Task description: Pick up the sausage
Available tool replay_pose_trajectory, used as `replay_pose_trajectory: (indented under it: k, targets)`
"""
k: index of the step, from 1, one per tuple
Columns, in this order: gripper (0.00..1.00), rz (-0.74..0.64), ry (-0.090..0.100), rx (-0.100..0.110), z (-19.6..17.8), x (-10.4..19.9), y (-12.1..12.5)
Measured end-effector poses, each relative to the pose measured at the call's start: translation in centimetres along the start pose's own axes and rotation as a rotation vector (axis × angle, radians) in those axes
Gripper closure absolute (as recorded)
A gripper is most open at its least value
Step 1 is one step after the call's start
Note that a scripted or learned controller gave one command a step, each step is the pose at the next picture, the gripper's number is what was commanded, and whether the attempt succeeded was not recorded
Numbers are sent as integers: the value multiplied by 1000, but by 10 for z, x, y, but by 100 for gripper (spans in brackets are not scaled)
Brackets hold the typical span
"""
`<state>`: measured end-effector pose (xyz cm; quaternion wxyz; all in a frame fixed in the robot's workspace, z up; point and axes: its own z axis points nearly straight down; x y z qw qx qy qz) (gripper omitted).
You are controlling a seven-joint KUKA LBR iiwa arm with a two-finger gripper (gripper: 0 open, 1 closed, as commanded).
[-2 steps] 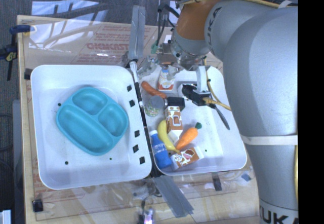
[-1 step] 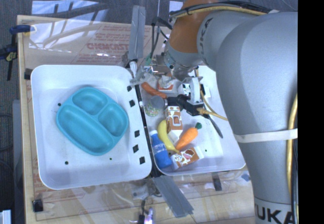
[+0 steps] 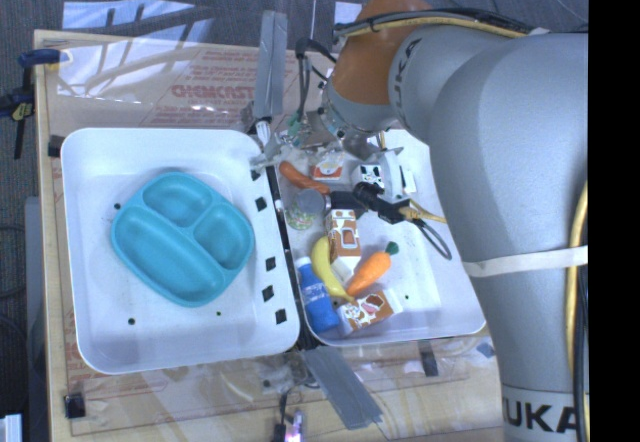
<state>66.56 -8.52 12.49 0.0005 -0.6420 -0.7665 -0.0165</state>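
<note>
Orange-banded, the arm (image 3: 480,130) lowers its gripper (image 3: 300,145) over the sausage (image 3: 300,175) near the right bin's (image 3: 440,300) far edge, evidently lined up for a grab. Whether anything is gripped cannot be told.

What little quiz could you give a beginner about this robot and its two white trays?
1. True or false: the blue plate lies in the right bin.
2. Which bin holds the sausage?
3. The carrot lies beside: A) the banana B) the plate.

Key: 1. False, it lies in the left bin. 2. The right bin, at its far end near the arm's wrist. 3. A.
</note>
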Motion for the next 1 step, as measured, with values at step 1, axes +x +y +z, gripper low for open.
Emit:
replay_pose_trajectory:
  k: [1]
  targets:
    - [0,-63,9,-6,4,-4,6]
